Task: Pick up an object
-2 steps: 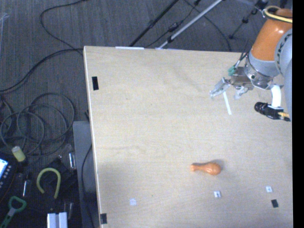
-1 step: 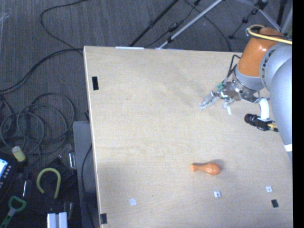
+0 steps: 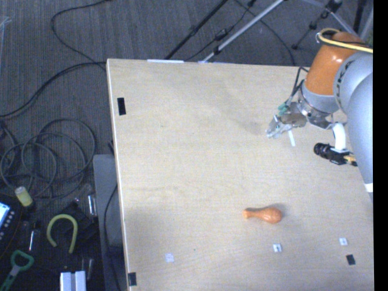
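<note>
An orange, pear-shaped object [image 3: 265,214] lies on its side on the pale wooden bench top [image 3: 194,162], toward the front right. My gripper [image 3: 280,128] hangs at the right, well behind the orange object and apart from it, with its thin metal fingers pointing left and down. Nothing shows between them.
A small black mark [image 3: 122,106] sits near the bench's left edge, and small white and black tags [image 3: 277,247] lie near the front right. Cables, stands and tools lie on the floor to the left and behind the bench.
</note>
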Controlling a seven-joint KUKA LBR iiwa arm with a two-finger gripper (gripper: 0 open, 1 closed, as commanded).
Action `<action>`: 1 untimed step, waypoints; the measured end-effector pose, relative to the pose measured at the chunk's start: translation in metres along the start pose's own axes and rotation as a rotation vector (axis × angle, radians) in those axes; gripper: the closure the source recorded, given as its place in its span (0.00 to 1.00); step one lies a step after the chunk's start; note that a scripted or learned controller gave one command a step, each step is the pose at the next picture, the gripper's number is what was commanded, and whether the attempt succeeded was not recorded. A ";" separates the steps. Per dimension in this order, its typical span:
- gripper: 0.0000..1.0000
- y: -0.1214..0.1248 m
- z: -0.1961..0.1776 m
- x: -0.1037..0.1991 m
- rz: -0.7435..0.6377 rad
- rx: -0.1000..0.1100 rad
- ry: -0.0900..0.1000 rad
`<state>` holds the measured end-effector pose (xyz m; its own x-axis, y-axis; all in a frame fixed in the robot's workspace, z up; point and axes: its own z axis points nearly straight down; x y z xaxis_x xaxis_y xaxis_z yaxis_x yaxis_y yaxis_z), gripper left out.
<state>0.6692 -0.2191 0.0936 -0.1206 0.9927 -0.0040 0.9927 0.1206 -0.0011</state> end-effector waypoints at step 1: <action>0.00 0.000 0.000 0.000 0.000 0.000 0.000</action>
<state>0.6691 -0.2191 0.0935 -0.1206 0.9927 -0.0041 0.9927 0.1206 -0.0014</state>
